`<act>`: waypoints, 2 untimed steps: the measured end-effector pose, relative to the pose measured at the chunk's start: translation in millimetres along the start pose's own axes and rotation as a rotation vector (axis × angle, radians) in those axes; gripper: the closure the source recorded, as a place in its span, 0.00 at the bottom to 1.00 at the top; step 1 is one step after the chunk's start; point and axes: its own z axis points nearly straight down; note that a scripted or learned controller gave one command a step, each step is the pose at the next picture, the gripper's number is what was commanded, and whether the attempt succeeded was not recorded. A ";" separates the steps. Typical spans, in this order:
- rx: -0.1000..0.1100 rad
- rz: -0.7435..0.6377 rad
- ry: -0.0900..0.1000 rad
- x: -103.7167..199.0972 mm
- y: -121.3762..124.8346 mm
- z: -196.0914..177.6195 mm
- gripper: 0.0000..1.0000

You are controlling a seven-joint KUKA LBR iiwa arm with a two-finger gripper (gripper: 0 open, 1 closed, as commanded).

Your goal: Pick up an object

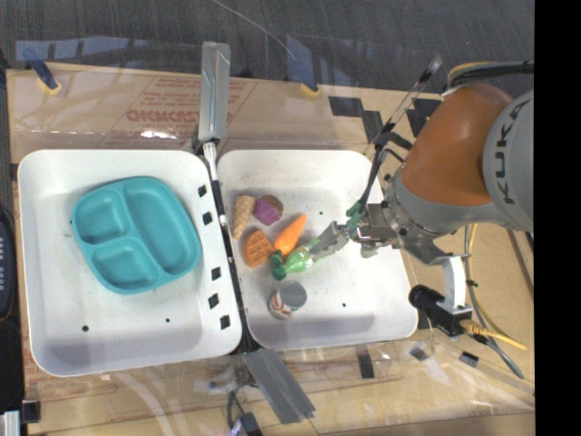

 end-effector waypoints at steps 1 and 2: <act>0.009 0.009 0.000 10.4 72.2 97.0 0.00; -0.010 -0.091 0.000 1.8 88.9 151.5 0.00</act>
